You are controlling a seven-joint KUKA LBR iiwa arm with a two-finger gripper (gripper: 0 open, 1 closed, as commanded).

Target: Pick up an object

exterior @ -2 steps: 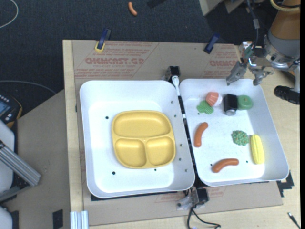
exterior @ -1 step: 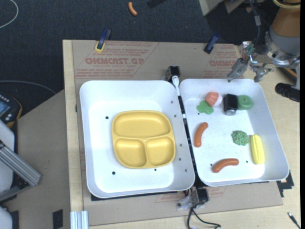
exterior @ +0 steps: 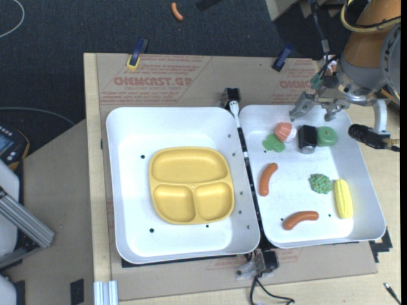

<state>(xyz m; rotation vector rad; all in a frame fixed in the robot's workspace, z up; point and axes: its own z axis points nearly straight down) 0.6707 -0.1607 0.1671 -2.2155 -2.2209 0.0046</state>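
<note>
Claw [exterior: 316, 110] spread apart, gripping nothing, poised over right bin [exterior: 362, 170] far rim. Black block [exterior: 307, 138] sits just nearside of it, long axis running near-to-far.

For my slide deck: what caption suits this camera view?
Open two-finger tool hovers over the right white bin's toy food; yellow divided plastic tray sits in the left white bin.

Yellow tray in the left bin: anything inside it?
The yellow tray shows three compartments, all bare. What lies under it in the left bin is covered.
</note>
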